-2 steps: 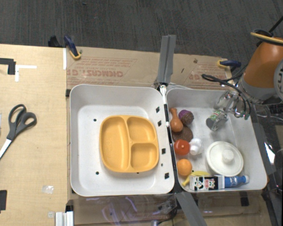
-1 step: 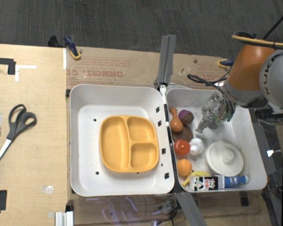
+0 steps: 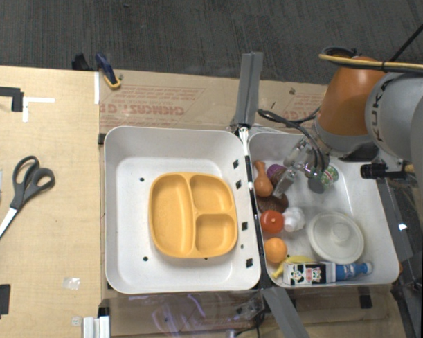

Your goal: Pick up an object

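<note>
Two white bins are sitting side by side on the bench, divided by a grey bar (image 3: 249,90). The left bin (image 3: 120,196) is holding a yellow tray (image 3: 194,215) with three compartments, lying flat near its middle. The arm (image 3: 380,101), grey with an orange band, is reaching in from the right and hanging over the back of the right bin (image 3: 375,233). Its gripper (image 3: 294,171) is pointing down and to the left, just above a cluster of small things along the bin's left wall; whether the pincer is wide, narrow or closed on anything cannot be told. Beneath and beside it a pear (image 3: 264,179) and a dark brown piece (image 3: 273,201) are lying close together, with a green-and-white item (image 3: 327,177) just to the gripper's right. Farther forward, a tomato (image 3: 272,221) is touching a small white lump (image 3: 293,217), and an orange (image 3: 275,250) is lying in front of them. A white bowl (image 3: 336,235) is sitting to the right of these, and a bottle (image 3: 325,273) is lying on its side along the front wall. On the bench to the left, scissors (image 3: 20,193) are lying well apart from both bins.
</note>
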Controlling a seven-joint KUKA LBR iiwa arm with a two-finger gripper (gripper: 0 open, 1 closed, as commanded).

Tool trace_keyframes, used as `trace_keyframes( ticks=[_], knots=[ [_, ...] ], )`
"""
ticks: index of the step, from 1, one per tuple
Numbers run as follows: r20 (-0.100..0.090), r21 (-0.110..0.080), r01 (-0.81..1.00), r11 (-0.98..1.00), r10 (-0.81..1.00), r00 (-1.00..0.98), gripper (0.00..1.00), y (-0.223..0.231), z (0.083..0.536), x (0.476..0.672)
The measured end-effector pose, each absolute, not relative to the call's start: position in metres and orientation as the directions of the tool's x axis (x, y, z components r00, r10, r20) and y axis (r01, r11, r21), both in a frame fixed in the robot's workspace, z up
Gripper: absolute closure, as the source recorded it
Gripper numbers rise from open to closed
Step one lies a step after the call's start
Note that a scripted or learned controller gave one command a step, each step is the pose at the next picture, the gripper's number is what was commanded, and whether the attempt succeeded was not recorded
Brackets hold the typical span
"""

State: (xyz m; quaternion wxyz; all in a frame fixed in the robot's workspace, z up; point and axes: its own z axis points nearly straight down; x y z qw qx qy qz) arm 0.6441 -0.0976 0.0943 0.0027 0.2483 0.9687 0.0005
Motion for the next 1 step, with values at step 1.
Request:
trace_keyframes(
  ticks=[1],
  knots=[
    [-0.007, 0.0, 0.336, 0.942, 0.336, -0.942, 0.0, -0.1833, 0.1832, 0.6283]
  ],
)
